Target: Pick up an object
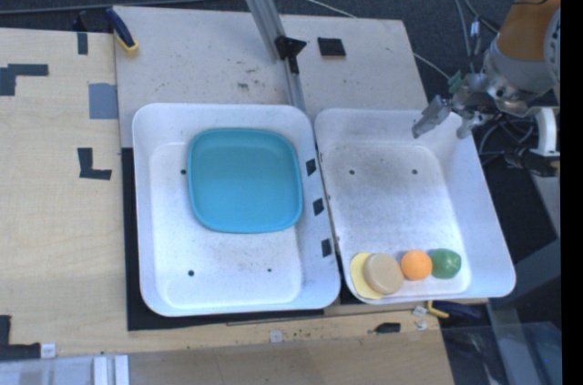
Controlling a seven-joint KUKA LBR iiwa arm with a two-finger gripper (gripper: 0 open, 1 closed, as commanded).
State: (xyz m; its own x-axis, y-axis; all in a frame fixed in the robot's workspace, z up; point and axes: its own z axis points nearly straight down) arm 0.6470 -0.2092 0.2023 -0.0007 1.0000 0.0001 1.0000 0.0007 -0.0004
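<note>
Gripper (444, 116) fingers are seen spread apart with nothing between them, poised over the far right corner of the right bin (474, 192). An orange ball (416, 265), a green ball (445, 262) and a tan disc (383, 273) on a yellow lid (360, 276) are crowded along the near wall, well apart from it. A grasp there is likely spoiled by the wall or by touching neighbours being nudged.

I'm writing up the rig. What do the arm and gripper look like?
The arm is grey with a broad orange band above the wrist. The gripper is grey metal with two slim fingers. Dark cables loop around and behind the arm.
</note>
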